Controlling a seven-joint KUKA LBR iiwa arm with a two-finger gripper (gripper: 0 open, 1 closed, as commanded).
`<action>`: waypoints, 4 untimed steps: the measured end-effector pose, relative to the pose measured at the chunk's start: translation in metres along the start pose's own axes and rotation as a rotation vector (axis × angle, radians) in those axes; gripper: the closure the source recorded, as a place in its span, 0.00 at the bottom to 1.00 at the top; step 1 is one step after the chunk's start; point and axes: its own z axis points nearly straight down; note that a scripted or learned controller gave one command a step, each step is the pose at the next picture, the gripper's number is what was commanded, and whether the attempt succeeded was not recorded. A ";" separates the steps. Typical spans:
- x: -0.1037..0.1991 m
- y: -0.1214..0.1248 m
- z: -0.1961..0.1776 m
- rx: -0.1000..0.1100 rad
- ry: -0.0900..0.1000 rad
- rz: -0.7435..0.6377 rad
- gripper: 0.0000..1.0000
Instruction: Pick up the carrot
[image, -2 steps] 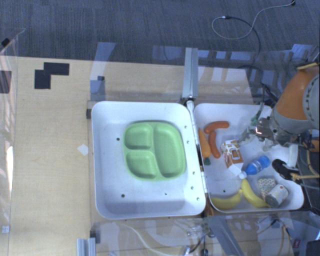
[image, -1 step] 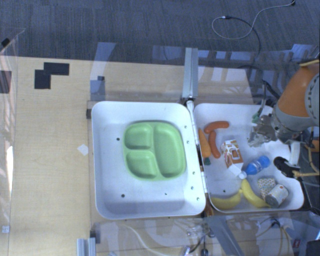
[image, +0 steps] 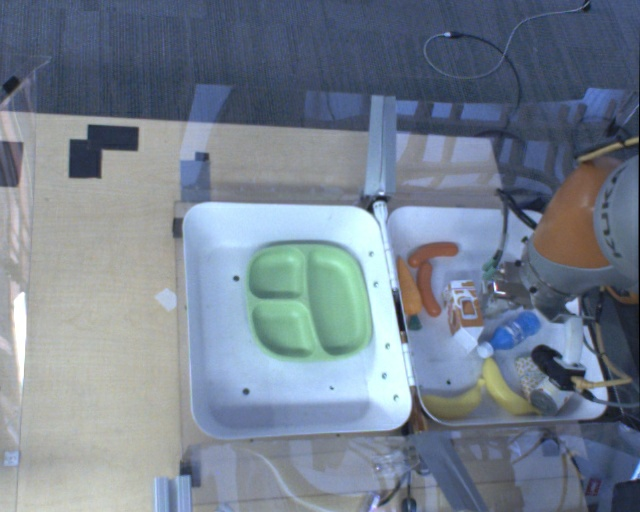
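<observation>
The carrot, long and orange, lies along the left wall of the right bin, pointing up and down the view. My gripper hangs over the middle right of that bin, well to the right of the carrot and apart from it. Between the two lie a curved red sausage and a small orange and white box. The grey arm with its orange band reaches in from the right.
A water bottle with a blue label lies just below the gripper. Two yellow bananas sit along the right bin's front wall. The left bin holds a green divided plate.
</observation>
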 end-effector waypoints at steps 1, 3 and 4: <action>-0.050 -0.020 -0.094 0.005 -0.001 0.145 1.00; 0.024 -0.010 -0.129 0.007 0.001 -0.031 1.00; -0.047 -0.010 -0.108 0.005 0.001 -0.418 1.00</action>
